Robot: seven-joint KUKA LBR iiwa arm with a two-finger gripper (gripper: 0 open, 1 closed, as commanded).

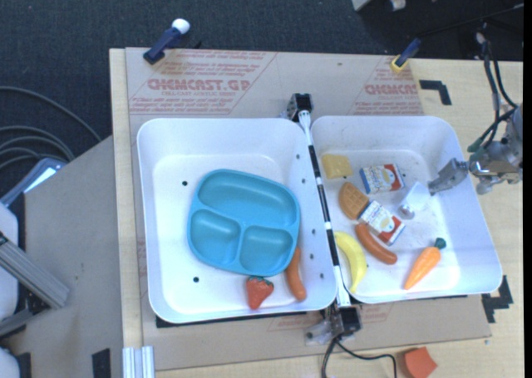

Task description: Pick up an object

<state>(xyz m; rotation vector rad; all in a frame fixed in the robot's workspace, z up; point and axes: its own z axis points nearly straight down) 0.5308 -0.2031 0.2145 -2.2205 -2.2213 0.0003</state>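
The right bin [487, 239] holds a yellow cheese slice [336, 166], two small cartons [382, 178] [382, 222], a brown cookie [352, 199], a sausage [376, 245], a banana [352, 260], a carrot [422, 265] and a small white bottle [415, 198]. My gripper [449, 175] reaches in from the right over the bin's right side. It sits just up and right of the white bottle. Nothing is visibly held in it.
The left bin [158, 202] holds a blue divided plate [243, 221], a strawberry [259, 291] and a second sausage [295, 277] near its front edge. A black clamp [300, 105] sits where the bins meet at the back. Cables hang at the right edge.
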